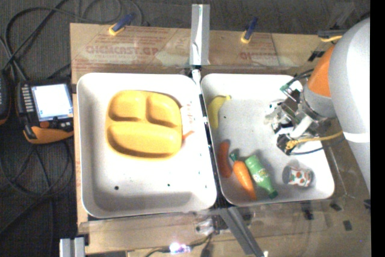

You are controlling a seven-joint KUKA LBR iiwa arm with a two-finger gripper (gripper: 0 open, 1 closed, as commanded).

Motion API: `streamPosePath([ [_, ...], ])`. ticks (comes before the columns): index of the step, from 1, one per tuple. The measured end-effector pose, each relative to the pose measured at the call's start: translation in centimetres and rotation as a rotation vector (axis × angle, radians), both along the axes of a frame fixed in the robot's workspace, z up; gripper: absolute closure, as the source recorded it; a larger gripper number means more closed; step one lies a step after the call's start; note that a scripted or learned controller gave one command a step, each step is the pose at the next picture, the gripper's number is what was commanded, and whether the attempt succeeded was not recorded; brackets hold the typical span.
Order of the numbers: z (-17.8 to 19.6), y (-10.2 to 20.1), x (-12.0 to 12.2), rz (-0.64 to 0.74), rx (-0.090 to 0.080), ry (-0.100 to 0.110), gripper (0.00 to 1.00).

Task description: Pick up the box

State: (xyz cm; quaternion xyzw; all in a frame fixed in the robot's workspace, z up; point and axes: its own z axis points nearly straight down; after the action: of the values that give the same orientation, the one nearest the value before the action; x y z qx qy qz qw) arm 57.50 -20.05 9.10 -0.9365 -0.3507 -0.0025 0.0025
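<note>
A small white and red package (298, 176) lies near the front right corner of the right bin (252, 102). It is the only box-like thing here, and its exact shape is hard to make out. My gripper (281, 129) hangs over the right side of that bin, just behind and slightly left of the package. The grey arm with its orange band comes in from the right. I see nothing held in the gripper.
The right bin also holds a banana (215, 108) at the back left, and a brown sausage (224, 158), a carrot (242, 176) and a green bottle (260, 174) at the front. A yellow divided tray (145, 123) lies in the left bin (90, 189).
</note>
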Motion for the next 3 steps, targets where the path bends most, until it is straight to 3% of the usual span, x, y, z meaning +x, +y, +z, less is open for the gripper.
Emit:
streamPosePath([
  [1,0.2,-0.3,-1.0,0.086,0.007,-0.014,0.0],
  [2,0.3,-0.3,-5.8,0.105,0.002,-0.021,0.0],
  [3,9.2,3.7,-6.4,0.189,-0.007,0.006,0.0],
])
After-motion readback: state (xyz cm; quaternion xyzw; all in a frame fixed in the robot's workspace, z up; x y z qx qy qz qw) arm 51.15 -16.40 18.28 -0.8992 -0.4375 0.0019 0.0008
